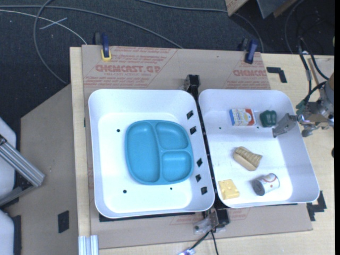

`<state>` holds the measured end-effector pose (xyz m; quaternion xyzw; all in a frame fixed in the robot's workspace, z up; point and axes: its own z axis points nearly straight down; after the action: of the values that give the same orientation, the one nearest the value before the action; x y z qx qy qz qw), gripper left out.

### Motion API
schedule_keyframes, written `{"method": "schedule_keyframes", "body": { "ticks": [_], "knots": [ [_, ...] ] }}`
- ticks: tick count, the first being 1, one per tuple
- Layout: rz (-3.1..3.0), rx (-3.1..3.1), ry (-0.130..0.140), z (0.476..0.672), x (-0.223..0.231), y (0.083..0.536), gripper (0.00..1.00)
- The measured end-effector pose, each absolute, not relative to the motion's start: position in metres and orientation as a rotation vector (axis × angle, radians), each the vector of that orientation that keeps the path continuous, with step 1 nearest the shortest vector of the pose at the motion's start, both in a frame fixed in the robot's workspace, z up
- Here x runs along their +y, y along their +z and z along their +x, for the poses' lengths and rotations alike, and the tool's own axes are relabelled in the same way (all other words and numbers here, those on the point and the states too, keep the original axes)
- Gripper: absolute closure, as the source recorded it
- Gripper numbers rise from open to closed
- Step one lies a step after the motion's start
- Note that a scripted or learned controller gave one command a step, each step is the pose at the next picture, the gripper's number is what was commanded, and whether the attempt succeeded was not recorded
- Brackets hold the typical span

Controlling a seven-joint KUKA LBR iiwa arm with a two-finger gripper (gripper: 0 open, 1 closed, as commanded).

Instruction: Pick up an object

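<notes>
bench [143, 62] | two white bins [106, 142] | dark carpet floor [32, 47] | cables [53, 15]

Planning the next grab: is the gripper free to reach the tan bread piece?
Probably yes. The bread lies alone mid-bin, apart from the carton, cheese and cup. The gripper hovers nearby.

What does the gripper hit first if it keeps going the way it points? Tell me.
Probably the dark green object: the gripper points left across the right bin, and that object lies closest ahead. Height above the bin is unclear.
</notes>
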<state>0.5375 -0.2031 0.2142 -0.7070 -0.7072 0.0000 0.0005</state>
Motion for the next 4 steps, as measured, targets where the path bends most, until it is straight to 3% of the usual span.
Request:
{"method": "schedule_keyframes", "body": {
  "ticks": [2, 3, 4],
  "knots": [
    [-2.217, -2.217, 0.003, 0.530, -0.186, 0.105, 0.00],
    [-2.219, -2.218, 0.001, 0.530, -0.185, 0.084, 0.00],
    [-2.220, -2.221, -0.002, 0.531, -0.185, 0.096, 1.00]
  ]
}}
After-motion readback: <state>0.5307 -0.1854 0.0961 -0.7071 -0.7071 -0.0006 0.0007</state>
